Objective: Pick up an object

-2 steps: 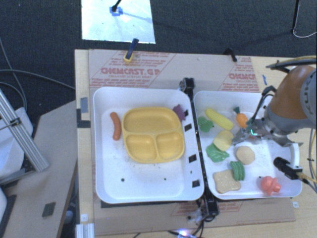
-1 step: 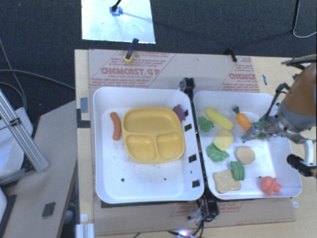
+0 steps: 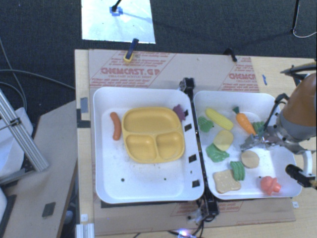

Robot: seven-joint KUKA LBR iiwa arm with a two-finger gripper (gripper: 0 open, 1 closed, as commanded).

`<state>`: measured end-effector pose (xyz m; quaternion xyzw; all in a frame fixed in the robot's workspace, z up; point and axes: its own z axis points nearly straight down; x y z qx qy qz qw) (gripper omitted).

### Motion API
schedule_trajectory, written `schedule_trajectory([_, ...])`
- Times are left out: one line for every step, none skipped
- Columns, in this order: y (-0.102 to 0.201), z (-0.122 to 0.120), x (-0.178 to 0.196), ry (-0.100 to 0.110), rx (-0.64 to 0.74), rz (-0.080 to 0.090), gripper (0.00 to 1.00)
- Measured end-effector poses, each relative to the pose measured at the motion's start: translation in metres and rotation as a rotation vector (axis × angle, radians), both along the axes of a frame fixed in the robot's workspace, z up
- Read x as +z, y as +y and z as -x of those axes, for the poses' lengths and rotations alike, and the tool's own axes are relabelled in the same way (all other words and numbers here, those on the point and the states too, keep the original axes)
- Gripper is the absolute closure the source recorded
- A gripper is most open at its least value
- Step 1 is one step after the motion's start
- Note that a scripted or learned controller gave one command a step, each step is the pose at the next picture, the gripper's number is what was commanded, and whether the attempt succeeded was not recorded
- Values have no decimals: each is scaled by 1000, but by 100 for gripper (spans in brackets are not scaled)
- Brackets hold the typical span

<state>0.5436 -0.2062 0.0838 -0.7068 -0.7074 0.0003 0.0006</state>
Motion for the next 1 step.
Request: schedule_trajectory([-1, 51, 0, 2, -3, 0, 0])
